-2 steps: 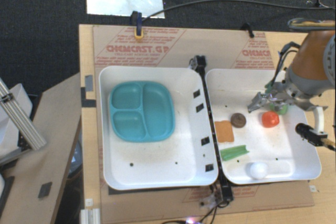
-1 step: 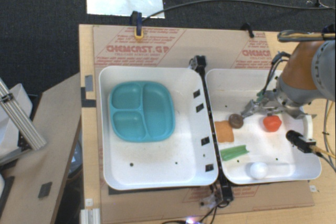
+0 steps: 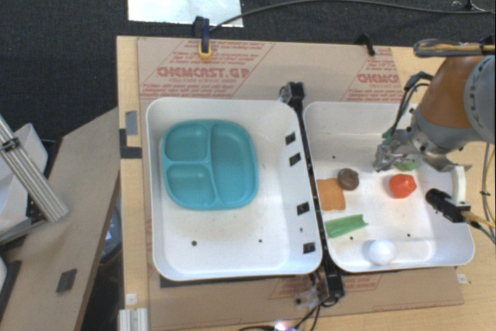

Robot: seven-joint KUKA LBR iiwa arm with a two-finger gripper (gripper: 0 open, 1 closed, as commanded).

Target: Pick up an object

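My gripper (image 3: 390, 156) hangs over the right bin (image 3: 364, 120), in its back right part, just above and left of a red round object (image 3: 401, 185). A small green thing (image 3: 408, 163) shows right beside the gripper, and I cannot tell whether it is held. Further left in the same bin lie a brown round object (image 3: 348, 179) and a flat orange piece (image 3: 331, 195). A green strip (image 3: 345, 225) and a white ball (image 3: 380, 250) rest near the front wall.
The left bin (image 3: 232, 252) holds a teal divided plate (image 3: 209, 164). A black-clipped divider wall (image 3: 304, 182) runs between the two bins. The arm's grey and orange wrist (image 3: 457, 101) enters from the right over the bin's rim.
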